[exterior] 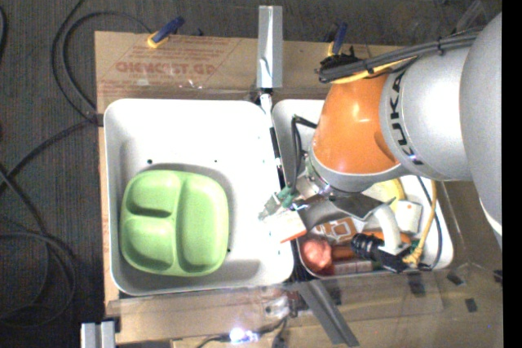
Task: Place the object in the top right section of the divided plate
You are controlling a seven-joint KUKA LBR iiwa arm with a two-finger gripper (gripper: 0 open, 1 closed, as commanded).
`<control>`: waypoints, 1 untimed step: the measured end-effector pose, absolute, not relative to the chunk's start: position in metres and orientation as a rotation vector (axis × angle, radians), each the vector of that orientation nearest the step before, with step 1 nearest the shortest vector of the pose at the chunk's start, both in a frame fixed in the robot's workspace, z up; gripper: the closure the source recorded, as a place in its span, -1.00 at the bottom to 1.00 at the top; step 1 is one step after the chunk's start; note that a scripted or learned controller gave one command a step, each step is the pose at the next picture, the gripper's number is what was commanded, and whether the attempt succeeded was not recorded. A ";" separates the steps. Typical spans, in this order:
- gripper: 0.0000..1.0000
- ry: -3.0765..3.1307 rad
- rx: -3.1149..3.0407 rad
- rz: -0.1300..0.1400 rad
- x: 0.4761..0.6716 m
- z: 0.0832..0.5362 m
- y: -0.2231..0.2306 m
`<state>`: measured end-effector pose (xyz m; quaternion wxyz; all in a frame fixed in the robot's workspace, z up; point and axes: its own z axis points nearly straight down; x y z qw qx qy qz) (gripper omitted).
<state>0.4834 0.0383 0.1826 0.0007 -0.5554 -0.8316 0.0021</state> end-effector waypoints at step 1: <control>1.00 -2.777 -1.462 0.004 0.483 0.182 0.100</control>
